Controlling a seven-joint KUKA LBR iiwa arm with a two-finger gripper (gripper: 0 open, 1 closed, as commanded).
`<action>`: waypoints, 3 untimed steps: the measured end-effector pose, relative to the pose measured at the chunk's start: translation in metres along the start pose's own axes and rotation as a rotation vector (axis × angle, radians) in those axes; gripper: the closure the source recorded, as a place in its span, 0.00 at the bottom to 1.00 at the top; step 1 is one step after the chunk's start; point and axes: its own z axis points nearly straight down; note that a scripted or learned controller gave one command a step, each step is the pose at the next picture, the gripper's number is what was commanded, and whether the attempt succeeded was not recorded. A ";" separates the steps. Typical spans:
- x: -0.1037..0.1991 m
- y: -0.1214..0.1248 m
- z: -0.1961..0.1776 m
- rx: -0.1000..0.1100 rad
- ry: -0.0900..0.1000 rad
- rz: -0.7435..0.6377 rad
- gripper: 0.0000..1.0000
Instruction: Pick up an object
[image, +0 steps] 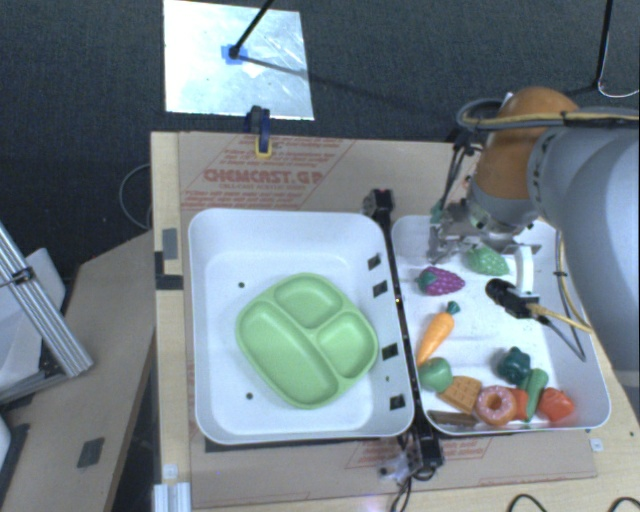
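Board (265, 172) reads "CHEMCAST GP"; pincer (447, 248) above purple grapes (440, 281), finger state unclear.

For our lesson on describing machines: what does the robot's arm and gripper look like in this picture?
The arm is a thick, rounded grey tube with a glossy orange band above the wrist. Thin cables run along the orange section. The gripper below is a small grey metal assembly with slim parts, far narrower than the arm.

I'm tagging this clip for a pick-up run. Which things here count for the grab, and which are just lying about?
For the grab:
claw, above the right bin
purple grapes just below it
green leafy toy
carrot

Lying about:
green divided plate in the left bin
doughnut
waffle
blue clamp
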 end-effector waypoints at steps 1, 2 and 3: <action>-0.003 0.004 -0.065 -0.004 -0.001 0.002 1.00; -0.003 0.006 -0.120 -0.003 -0.001 0.001 1.00; 0.001 -0.019 -0.129 0.003 0.000 0.006 1.00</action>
